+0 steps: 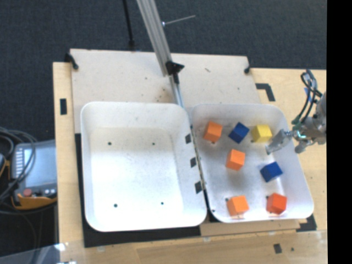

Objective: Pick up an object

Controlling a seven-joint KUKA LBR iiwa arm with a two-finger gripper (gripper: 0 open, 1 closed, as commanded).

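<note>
Claw (286,139) beside yellow cube (262,132)

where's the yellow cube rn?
The yellow cube sits in the right bin, near its far edge, just right of a blue cube and left of the gripper.

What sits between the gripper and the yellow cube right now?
Nothing visible. The gripper is at the right bin's right rim, just right of the yellow cube, with bare bin floor between them.
</note>
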